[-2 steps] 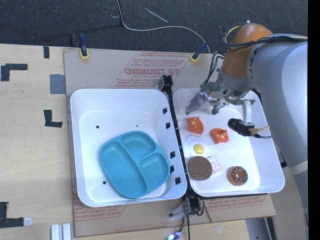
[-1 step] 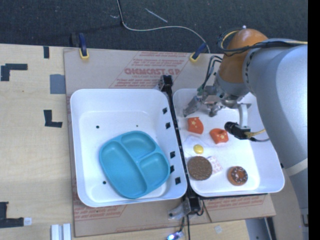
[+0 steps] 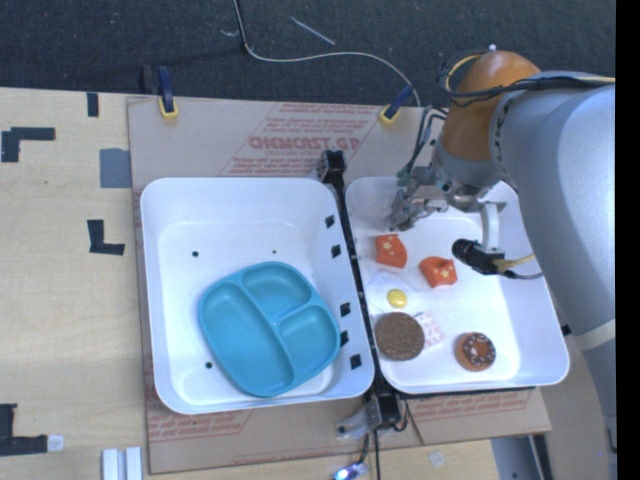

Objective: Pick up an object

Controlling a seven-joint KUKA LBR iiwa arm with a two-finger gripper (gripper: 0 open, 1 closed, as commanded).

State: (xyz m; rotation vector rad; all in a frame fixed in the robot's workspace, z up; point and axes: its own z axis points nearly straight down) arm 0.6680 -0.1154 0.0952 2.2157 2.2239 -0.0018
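Observation:
The right bin [image 3: 535,353] holds several small items: a red block [image 3: 391,251], an orange-red block [image 3: 438,271], a small yellow piece [image 3: 397,297], a brown round cookie [image 3: 399,336] with a pale wrapper [image 3: 431,327] beside it, and a chocolate doughnut [image 3: 476,350]. My gripper [image 3: 405,214] hangs over the back left part of this bin, just above and behind the red block. Nothing is visible between its fingers. The arm's grey body and orange band cover the bin's back right corner.
The left bin [image 3: 165,268] holds a blue divided plate [image 3: 268,325] lying towards its front. A black divider with clips runs between the two bins. A thin cable loops across the dark floor behind the bench.

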